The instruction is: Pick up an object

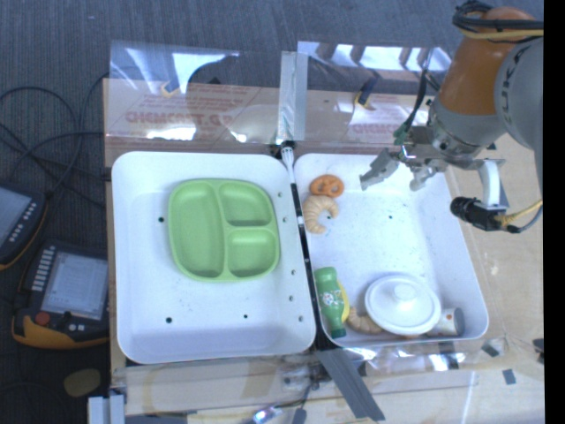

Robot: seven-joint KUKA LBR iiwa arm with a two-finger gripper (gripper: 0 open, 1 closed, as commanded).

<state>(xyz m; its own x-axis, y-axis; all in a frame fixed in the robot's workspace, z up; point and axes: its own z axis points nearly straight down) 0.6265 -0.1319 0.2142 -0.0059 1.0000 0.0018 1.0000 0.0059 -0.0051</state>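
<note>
My gripper (399,172) hangs open over the far part of the right bin (441,237), its two grey fingers spread with nothing between them. To its left, near the bin's far left corner, lie an orange pretzel (327,185) and a tan croissant (320,212). A green bottle (330,297) lies at the near left of the same bin. Beside it a white round lidded bowl (403,303) rests on a tan stick-like object (362,324).
The left bin (141,307) holds a green divided plate (223,228). A raised divider (298,228) separates the two bins. Clear plastic walls (291,87) stand along the far edge. Controllers and cables lie on the floor at left.
</note>
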